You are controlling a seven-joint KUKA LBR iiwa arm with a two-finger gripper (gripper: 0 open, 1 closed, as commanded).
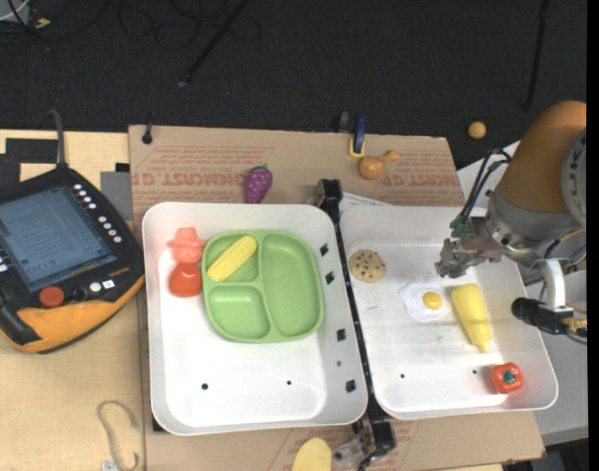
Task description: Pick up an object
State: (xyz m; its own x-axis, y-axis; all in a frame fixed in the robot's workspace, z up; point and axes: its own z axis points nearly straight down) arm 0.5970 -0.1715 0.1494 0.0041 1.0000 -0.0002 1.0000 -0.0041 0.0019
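Two white bins side by side. Far left of the gripper [460,259] sits a teach pendant [54,243] on the bench, nothing to do with the pick. Left bin [241,391]: orange-red toy figure [186,261], then a green divided plate [262,285] with a corn cob [230,257] in its upper-left compartment. All well apart from the gripper. Purple grapes [258,182] lie on the cardboard behind that bin.

Right bin [417,386]: cookie [366,265] to the gripper's left, fried egg [425,302] just below-left of it, yellow mustard bottle [472,314] just below and lying on its side, red tomato [505,377] further below-right. Likeliest target is the bottle or the egg; I can't say which. The gripper hangs low over the bin right by the bottle's top end; nothing is visibly held, and whether it's open or closed I cannot tell.

Risks: egg and bottle nearly touch, so a descent between them could nudge one and grab neither. Egg is flat, may slip the grasp. Bottle is round and may roll or squirt out sideways.

Hard to read: gripper tip is a dark blur under cables; its height above the bin floor is unclear. Yellow object [312,453] at the bottom edge is cut off.
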